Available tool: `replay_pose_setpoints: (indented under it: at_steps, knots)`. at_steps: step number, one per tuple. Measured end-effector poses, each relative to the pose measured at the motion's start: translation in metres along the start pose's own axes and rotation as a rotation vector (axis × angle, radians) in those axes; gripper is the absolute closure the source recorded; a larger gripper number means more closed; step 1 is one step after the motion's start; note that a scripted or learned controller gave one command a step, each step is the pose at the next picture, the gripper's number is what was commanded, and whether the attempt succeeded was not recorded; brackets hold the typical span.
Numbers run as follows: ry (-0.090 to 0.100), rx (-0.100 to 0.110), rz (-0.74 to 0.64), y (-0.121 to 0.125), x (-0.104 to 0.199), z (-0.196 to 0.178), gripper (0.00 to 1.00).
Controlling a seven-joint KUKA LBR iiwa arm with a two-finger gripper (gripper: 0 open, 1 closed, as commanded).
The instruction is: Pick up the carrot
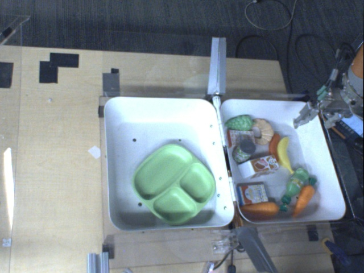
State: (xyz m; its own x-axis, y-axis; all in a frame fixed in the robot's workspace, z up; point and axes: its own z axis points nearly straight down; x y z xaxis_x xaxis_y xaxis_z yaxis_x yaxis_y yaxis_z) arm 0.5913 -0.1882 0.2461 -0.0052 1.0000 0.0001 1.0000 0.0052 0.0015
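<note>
Orange marks the target: the carrot (304, 200) lies in the right bin (336, 182), near that bin's front right corner, tilted with its green top toward the bin's middle. A green toy (297, 183) touches its top end, and a second orange item (260, 210) lies along the bin's front wall, beside a small printed box (253, 193). Do not confuse the 2 orange items; the carrot is the one with the green leaf end.

To perform the pick well:
1. Bring the claw (310, 114) over the middle of the carrot's orange body, away from the green toy.
2. Turn the wrist so the fingers straddle the carrot across its narrow width, not along its length.
3. Descend between the carrot and the bin's right wall; room there looks tight, so a collision with the wall is the main risk.

Arm pose: the grey arm (348, 92) enters from the counter's right edge, near the bin's back right corner. The claw hangs above that corner, well apart from the carrot. Whether its fingers are apart or together cannot be determined. Nothing is visible between them.
</note>
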Motion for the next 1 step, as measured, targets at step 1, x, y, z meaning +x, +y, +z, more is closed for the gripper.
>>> replay_pose_setpoints:
  at_steps: [1]
  knots:
    - [-0.001,-0.001,0.233,0.0186,-0.0163,0.0289,0.00]
